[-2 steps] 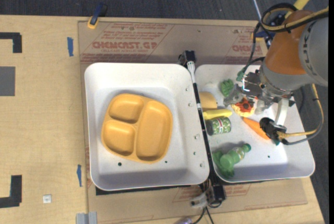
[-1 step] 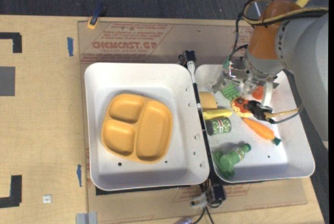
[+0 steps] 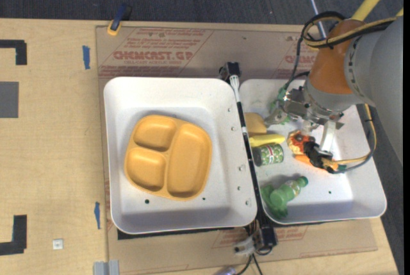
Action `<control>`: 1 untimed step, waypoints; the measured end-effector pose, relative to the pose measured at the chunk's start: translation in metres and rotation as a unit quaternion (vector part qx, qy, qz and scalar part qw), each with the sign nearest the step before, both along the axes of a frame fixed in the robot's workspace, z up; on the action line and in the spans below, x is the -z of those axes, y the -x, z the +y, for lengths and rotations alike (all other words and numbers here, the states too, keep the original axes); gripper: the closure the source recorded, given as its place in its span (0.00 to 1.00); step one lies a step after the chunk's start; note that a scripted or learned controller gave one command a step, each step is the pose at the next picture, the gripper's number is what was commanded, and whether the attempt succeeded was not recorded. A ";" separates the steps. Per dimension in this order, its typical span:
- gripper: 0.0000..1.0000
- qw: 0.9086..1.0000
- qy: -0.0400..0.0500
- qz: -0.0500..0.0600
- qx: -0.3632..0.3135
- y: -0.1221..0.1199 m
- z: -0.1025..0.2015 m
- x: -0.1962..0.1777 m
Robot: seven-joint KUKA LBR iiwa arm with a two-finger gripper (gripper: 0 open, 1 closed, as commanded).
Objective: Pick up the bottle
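The brown bench [image 3: 57, 139] is the biggest thing, and it bears two white bins side by side. The grey arm [image 3: 378, 68] with its orange band comes in from the right and hangs over the right bin [image 3: 359, 203]. The left bin [image 3: 122, 203] holds a big orange plate [image 3: 168, 155] with three dips in it.

The claw [image 3: 312, 128] is over the far half of the right bin, well apart from the bottle. I cannot tell if the claw is open or closed. Nothing can be seen in its grip.

The green bottle [image 3: 284, 194] lies on its side in the near left corner of the right bin, close to the wall between the bins. Its long side runs at a slant. The fat end is near the corner, and the thin end points up and to the right, toward the middle of the bin.

Just past it lies a small green can [image 3: 268, 154] on its side. Beyond the can is a yellow thing [image 3: 265, 139], then a tan block [image 3: 255, 122]. A little orange and red thing [image 3: 298, 141] sits under the claw.
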State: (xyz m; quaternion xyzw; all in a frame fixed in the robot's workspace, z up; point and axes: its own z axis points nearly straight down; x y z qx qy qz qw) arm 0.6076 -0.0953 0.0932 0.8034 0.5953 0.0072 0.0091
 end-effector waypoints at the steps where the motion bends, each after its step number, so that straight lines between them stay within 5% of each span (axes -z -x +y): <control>1: 1.00 1.000 0.001 0.000 0.001 0.000 -0.001 -0.010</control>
